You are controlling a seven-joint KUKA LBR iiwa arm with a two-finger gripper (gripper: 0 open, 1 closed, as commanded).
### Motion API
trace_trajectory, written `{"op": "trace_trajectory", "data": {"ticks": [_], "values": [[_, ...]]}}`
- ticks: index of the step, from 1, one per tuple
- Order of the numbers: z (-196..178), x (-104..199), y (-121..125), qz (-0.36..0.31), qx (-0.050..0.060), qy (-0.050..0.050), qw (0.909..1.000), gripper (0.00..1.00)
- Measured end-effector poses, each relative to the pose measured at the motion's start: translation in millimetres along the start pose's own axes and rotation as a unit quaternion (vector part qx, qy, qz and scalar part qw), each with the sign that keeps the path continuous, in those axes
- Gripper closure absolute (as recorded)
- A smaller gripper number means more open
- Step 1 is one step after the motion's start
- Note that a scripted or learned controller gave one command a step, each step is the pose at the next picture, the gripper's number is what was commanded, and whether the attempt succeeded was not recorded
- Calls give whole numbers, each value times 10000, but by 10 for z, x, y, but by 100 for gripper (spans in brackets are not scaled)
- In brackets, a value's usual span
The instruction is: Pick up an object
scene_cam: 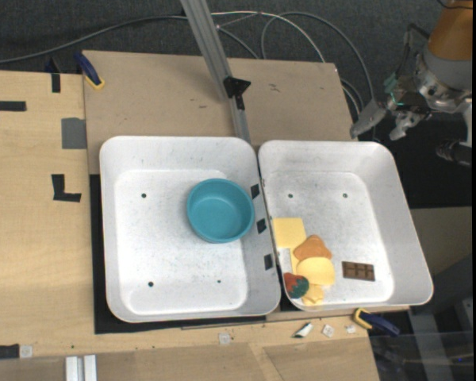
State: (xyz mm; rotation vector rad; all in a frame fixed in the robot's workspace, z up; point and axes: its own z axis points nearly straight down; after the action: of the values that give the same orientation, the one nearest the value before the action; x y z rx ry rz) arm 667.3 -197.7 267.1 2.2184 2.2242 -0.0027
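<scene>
Gripper (385, 123) seen above right bin's (381, 165) far right corner, fingers spread, nothing held. Blue bowl (219, 209) sits in left bin (127, 213). Yellow and orange pieces (305, 260) and brown block (358, 271) lie in right bin.

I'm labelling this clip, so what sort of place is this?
Probably a robot lab test bench: two white bins side by side, a robot arm at the right, and loose cables behind.

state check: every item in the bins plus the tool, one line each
blue bowl: upright in the left bin, nothing visible inside.
yellow and orange pieces: piled together, near edge of the right bin.
brown chocolate bar: lying flat, apart from the pile.
tool: above the right bin's far right corner, holding nothing.
</scene>
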Motion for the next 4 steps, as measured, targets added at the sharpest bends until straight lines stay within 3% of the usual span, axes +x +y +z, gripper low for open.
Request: {"op": "trace_trajectory", "data": {"ticks": [1, 4], "values": [[0, -1, -1, 2, 3, -2, 10000, 0], [1396, 31, 62, -2, 22, 3, 10000, 0]]}}
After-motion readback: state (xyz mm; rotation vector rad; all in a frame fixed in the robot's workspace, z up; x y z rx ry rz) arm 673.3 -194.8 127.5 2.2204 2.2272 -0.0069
